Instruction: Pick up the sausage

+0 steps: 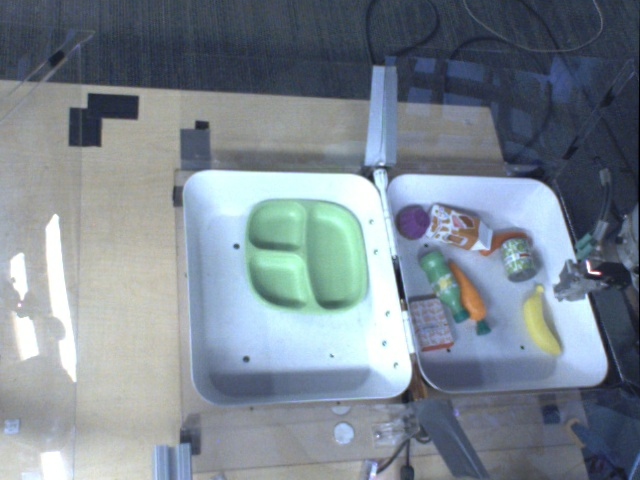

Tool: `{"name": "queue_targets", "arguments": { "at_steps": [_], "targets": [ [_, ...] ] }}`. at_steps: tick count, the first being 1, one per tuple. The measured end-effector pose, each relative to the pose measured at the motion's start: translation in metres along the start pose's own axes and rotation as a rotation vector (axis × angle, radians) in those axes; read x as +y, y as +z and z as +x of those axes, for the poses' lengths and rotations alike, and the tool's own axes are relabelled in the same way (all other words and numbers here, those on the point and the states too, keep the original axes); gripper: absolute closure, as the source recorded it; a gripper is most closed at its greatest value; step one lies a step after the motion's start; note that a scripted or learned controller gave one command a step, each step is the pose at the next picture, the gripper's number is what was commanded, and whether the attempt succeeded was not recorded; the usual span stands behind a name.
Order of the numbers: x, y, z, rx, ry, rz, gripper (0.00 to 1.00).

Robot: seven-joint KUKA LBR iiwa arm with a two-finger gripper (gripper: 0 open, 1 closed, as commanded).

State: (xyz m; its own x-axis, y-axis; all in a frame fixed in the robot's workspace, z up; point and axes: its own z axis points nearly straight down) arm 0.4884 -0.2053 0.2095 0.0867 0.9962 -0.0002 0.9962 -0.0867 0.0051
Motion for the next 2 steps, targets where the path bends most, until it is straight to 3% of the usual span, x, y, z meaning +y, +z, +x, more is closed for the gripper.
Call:
{"name": "queue_targets", "arguments": {
  "at_steps": [1, 2],
  "targets": [
    [0.0005, -0.0179, 0.0037, -0.001, 0.008, -0.002, 1.00],
    [0.0003, -0.0244, 0.0091, -0.002, -0.089, -0.002, 1.00]
  ]
}}
